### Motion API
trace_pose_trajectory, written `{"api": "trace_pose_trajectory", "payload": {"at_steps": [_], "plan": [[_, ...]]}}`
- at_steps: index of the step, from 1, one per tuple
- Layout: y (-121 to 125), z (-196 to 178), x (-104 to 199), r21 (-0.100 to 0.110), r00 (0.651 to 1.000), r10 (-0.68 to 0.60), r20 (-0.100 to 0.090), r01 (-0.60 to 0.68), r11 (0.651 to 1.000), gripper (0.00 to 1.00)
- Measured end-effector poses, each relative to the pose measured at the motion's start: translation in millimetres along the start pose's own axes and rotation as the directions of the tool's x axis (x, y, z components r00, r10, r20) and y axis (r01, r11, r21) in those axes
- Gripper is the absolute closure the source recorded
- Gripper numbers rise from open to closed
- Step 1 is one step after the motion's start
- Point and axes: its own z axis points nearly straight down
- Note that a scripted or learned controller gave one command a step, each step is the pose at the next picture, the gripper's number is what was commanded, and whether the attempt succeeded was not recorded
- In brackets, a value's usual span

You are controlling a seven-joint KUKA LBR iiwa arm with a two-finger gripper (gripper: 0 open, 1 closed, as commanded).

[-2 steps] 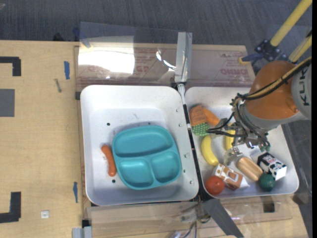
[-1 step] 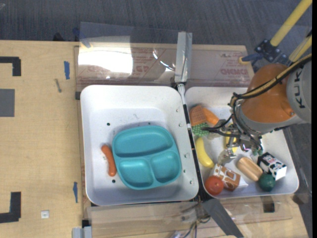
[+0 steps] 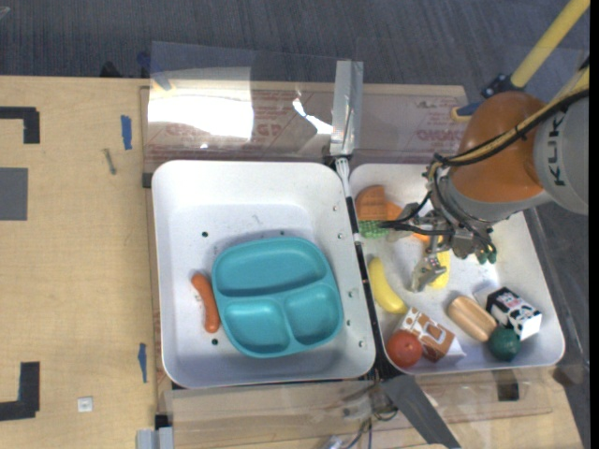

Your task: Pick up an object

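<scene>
Evidently mid-approach, at the descent-to-grasp step: reaching in from the right, with the gripper lowered into the right bin, directly over a small yellow piece near the bin's middle. Cannot tell whether touching that piece or just above it, nor whether the gripper is spread or closed; too small and too cluttered by cables at this slant. Nothing visibly lifted, so counted as not yet picked.

Lying around that spot: a banana just to the left along the bin's inner wall, a tan roll to the lower right, a brown-and-white carton below, touching a red tomato. Further right, a black-and-white cube beside a green ball. Toward the back, a brownish-orange item with something green at its foot, plus a small orange scrap close to the wrist.

Over in the left bin, well apart from the arm: a teal divided tray with a red sausage just beside its left edge. Unlikely targets, judging by the arm's position.

Next, probably: settle fully down around the yellow piece, close firmly, then raise straight up. Calls for good centring, since a small low piece slips out easily, and for keeping clear of the banana and the roll close by. Worth checking after the lift for something actually held.
</scene>
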Motion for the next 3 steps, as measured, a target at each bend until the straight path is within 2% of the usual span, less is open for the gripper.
{"api": "trace_pose_trajectory", "payload": {"at_steps": [1,2,3], "plan": [[1.0,-14.3,-4.6,0.003,1.0,-0.003,0.015,0.003,1.0,1.0],[1.4,-13.0,-4.0,0.002,1.0,-0.003,0.013,0.003,1.0,0.0],[-31.6,1.0,-18.4,-0.004,0.997,-0.08,-0.003,0.08,0.997,0.0]]}}
